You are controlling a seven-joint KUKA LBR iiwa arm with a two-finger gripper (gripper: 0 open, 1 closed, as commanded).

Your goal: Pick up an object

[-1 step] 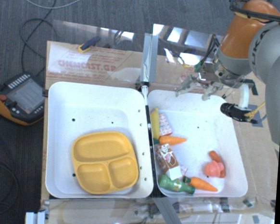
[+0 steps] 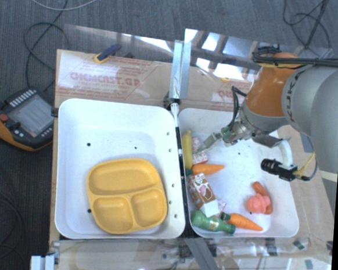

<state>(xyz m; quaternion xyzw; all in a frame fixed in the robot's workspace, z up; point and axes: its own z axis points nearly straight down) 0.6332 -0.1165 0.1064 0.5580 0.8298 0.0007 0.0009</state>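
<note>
Gripper (image 2: 234, 132) hovers over right bin's (image 2: 278, 227) far left part, jaws' state untellable, nothing visibly held. Approach step. Toy carrot (image 2: 208, 169) lies just nearer; next move: descend, close on it.

Faint red lettering on a board

The brown board (image 2: 112, 80) lying behind the white bins carries large pale red print, seen backwards or upside down and too washed out to read with certainty. The snack packet (image 2: 203, 193) in the right bin shows print too small to make out.
</note>
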